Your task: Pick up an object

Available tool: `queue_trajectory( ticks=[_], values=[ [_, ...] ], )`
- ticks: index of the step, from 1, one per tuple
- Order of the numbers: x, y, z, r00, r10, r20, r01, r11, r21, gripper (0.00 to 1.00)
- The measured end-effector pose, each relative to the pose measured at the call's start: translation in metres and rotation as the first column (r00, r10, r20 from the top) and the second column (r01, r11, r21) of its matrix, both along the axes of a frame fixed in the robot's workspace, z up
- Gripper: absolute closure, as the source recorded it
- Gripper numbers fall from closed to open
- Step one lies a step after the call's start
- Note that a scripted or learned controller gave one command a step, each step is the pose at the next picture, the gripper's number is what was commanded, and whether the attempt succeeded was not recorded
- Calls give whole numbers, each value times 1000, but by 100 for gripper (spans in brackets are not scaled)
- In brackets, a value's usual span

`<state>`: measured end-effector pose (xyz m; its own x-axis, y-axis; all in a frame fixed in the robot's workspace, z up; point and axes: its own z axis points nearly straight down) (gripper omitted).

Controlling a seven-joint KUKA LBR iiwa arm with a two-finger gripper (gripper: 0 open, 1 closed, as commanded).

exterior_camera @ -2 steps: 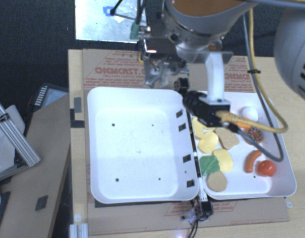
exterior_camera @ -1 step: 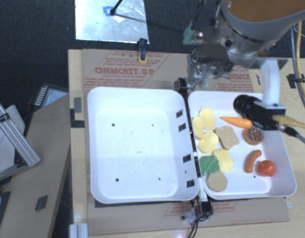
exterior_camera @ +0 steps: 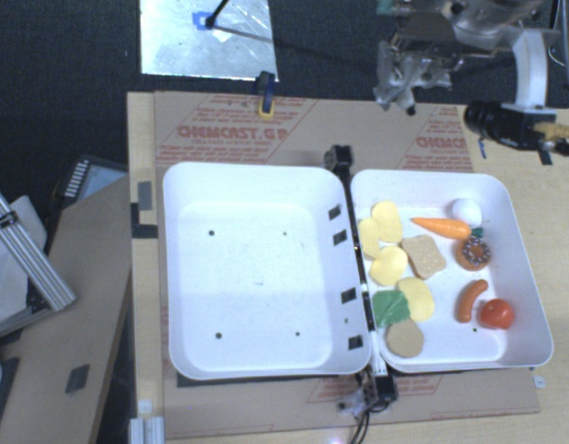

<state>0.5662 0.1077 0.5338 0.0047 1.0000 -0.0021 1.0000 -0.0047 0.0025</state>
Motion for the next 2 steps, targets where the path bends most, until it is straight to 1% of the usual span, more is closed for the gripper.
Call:
queue_trajectory(
  ticks=[1,2],
  values=[
    [5,-88,2,1000,-2,1,2,1000,-1,100],
    [79,-160,-1,1000,0,-1,0,1000,-2,100]
  ],
)
